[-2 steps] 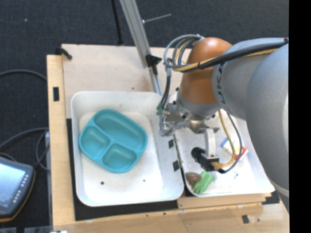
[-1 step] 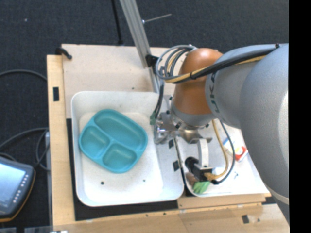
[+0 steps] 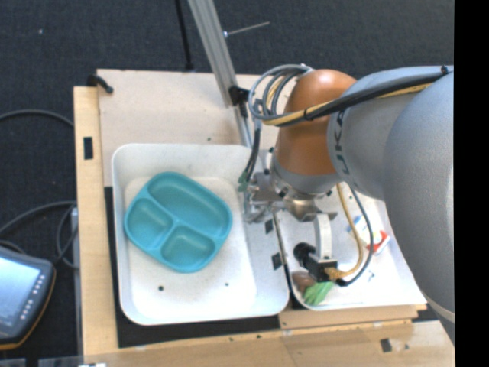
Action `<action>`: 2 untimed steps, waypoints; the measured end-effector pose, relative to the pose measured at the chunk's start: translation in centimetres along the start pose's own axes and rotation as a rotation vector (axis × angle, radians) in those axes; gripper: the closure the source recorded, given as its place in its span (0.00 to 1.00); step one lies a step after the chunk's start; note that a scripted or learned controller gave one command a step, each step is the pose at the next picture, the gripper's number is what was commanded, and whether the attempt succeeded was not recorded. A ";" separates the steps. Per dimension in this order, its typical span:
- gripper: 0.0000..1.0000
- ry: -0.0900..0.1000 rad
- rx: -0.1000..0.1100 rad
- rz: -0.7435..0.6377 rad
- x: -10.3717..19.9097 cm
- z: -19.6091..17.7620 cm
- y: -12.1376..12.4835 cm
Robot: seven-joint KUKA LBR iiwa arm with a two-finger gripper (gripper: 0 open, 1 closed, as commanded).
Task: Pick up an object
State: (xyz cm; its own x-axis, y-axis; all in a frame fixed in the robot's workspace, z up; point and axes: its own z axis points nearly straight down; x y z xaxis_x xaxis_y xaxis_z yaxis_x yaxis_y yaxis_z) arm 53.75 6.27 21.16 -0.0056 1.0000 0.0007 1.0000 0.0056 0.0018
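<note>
Plate: teal divided plate [image 3: 178, 221] lies in the left bin [image 3: 126, 167].
Gripper: gripper [image 3: 263, 201] hangs right of the plate; grip state cannot be told.

The arm [image 3: 405, 159] is formed of large, smooth grey shells with rounded contours. A glossy orange band [image 3: 313, 125] is set above the wrist, shaped like a dome. Grey and yellow cables [image 3: 271, 98] are looped beside the band, and a black-edged yellow hose is run across it. Dark lettering is printed on the grey shell by the band. Metallic hardware [image 3: 263, 197] is mounted below, with white, yellow and red wires [image 3: 363, 239] trailed underneath.
</note>
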 end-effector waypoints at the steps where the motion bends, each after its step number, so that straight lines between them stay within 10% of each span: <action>1: 1.00 -0.001 0.002 -0.001 0.8 1.1 -1.2; 2: 1.00 -0.001 0.002 -0.004 1.5 1.1 -3.1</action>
State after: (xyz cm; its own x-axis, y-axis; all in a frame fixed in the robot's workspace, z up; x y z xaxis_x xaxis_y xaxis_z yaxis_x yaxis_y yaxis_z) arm 50.69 7.74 20.10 -0.0093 1.0000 -0.0007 1.0000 0.0093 -0.0004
